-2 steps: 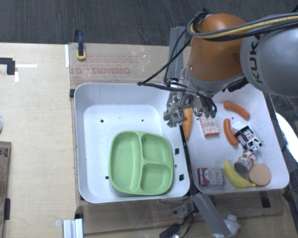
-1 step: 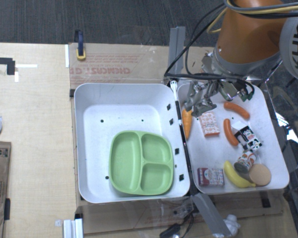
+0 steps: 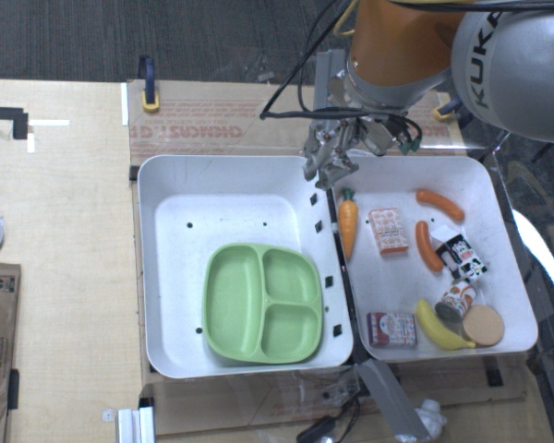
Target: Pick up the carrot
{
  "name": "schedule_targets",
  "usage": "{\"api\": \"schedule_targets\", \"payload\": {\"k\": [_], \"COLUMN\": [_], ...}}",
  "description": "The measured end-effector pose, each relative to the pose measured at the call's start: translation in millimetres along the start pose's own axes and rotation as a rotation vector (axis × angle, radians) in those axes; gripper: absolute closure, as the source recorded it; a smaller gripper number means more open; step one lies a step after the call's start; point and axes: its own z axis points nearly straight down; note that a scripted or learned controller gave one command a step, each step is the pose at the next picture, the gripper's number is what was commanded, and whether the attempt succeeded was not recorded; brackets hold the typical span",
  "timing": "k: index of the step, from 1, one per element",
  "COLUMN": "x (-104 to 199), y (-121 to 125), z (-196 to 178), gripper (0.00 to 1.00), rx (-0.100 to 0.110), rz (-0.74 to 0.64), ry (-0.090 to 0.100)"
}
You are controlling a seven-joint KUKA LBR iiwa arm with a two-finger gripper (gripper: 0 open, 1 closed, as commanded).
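Jaws (image 3: 328, 169) hanging low over the far end of the dividing wall between the two bins, just above the carrot's leafy top, and it's hard to call from this slant whether they're spread or pinched: cannot tell, and nothing shows between them. In the camera view, the carrot (image 3: 348, 223) lies in the right bin (image 3: 510, 247), tight against its left wall, tip pointing toward the near edge, green stub toward the jaws. Near it, a small pink-and-white packet (image 3: 388, 231); farther right, two sausages (image 3: 440, 204), a black-and-white carton (image 3: 462, 257), a banana (image 3: 440, 327), a round biscuit-coloured disc (image 3: 484, 325) and a red box (image 3: 391, 329). Over in the left bin (image 3: 166, 247), a green divided plate (image 3: 261, 303) sits alone.

Now the danger, as I read it: that carrot hugs the wall. A finger coming down on the wall side may land on the rim rather than beside the carrot, and the grasp fails. It's also tapered and round, so a pinch near the stub end could squirt it loose or roll it toward the packet.
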Motion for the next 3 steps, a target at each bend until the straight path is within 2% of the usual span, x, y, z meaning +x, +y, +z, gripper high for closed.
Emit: {"api": "schedule_targets", "payload": {"k": [1, 2, 3], "x": [85.5, 18.0, 59.2], "y": [-6.2, 26.4, -30.2], "z": [45.8, 2.0, -62.9], "gripper": [1.00, 1.00, 1.00], "rx": [-0.002, 0.000, 0.000], "rz": [-0.224, -0.384, -0.700], "ry": [0.004, -0.002, -0.001]}}
